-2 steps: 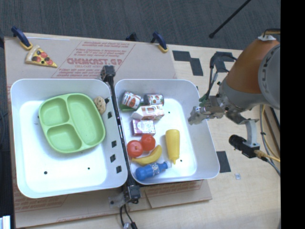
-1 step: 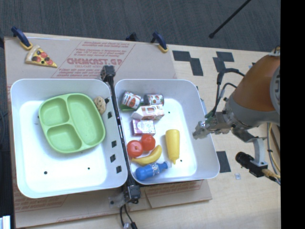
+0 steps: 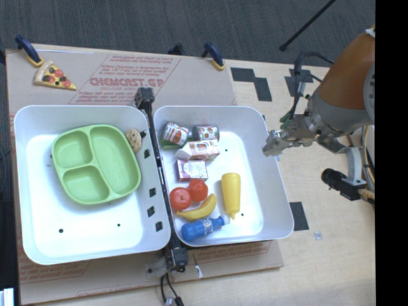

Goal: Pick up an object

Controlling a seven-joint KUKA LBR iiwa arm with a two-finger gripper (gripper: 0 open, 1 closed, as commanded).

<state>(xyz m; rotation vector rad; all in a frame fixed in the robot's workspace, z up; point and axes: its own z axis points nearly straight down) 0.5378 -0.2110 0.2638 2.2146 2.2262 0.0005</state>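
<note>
- I saw the yellow mustard bottle [image 3: 231, 194] lying in the right bin [image 3: 273, 196], beside a banana [image 3: 199, 208], two tomatoes [image 3: 189, 194] and a blue bottle [image 3: 202, 229].
- The gripper [image 3: 275, 143] hovered over that bin's right rim; I couldn't tell its state.
- The left bin [image 3: 32, 228] held a green tray [image 3: 95, 164].

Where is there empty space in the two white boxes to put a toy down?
The left bin has bare floor along its near edge, below the green plate. The right bin is bare on its right side, between the yellow bottle and the wall. Its middle and left are crowded with cans, cartons, tomatoes and a banana.
</note>
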